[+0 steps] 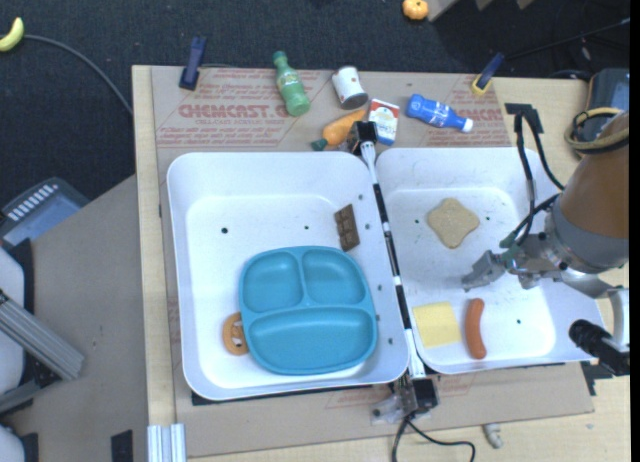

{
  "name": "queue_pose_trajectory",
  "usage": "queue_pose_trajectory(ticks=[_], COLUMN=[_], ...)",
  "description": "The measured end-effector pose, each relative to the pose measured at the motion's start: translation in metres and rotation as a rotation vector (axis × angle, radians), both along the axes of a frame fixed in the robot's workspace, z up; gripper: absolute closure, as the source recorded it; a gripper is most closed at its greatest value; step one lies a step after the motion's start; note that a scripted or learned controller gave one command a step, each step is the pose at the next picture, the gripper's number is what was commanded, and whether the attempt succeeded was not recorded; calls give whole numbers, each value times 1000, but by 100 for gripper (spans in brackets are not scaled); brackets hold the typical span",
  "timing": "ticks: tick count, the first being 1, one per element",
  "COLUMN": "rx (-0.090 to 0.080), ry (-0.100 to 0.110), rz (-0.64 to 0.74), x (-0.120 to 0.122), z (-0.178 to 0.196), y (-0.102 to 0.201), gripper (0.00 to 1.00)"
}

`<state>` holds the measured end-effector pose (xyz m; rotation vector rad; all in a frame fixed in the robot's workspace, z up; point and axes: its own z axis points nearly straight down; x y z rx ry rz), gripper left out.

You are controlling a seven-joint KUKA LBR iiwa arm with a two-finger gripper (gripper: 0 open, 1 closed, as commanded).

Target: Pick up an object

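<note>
Landmark: right bin (500, 175), 1 of 2 white bins on the desk (150, 250).
Pincer (484, 272): low over the middle of the right bin, reaching in from the bin's right side; tips small and blurred, spread or pressed together impossible to tell; nothing seen between the fingers.
Likely target: red sausage (475, 328), in the front half of the right bin, just below the pincer, lying lengthwise toward the bin's front wall.
Sausage handling (judged): light, toy-like, smooth and round, apt to roll or squirt out of a pinch.
Where to grip: across the narrow waist at mid-length, fingers to either long side.
Neighbour 1: yellow square (437, 324), just beside the sausage toward the bin's left wall; flat, hard to get under.
Neighbour 2: tan bread slice (453, 221), nearer the bin's back wall; flat, thin, probably light.
Risk: finger catching the yellow square, since the gap looks slim.
</note>
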<state>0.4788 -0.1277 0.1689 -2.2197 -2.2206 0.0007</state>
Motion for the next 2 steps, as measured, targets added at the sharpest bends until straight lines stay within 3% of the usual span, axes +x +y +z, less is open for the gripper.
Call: queue_pose_trajectory(ticks=[1, 2], rx=[-1, -1], ry=[-1, -3], rz=[-1, -1], x=[0, 0], z=[-84, -75], y=[5, 6], gripper=[0, 100])
